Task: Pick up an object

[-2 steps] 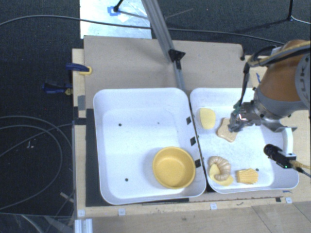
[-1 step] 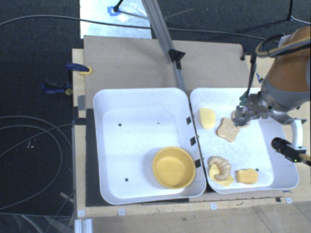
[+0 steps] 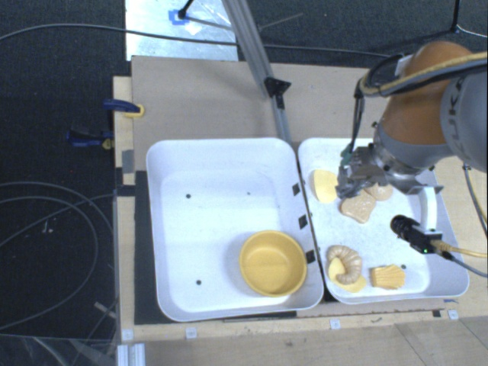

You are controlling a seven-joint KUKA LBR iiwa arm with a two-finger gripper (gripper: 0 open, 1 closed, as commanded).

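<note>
Gripper [image 3: 352,180] sits low in right bin [image 3: 450,280], over tan piece [image 3: 357,208], likely lining up a grasp; gripper state unclear.

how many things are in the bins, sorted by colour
yellow: 3 - bowl in the left bin, pale piece and ridged piece in the right bin
tan: 3 - croissant, slice, piece beside it
total: 6

The gripper [image 3: 352,183] hangs low in the right bin [image 3: 450,280] — just above a tan piece [image 3: 357,208].
</note>
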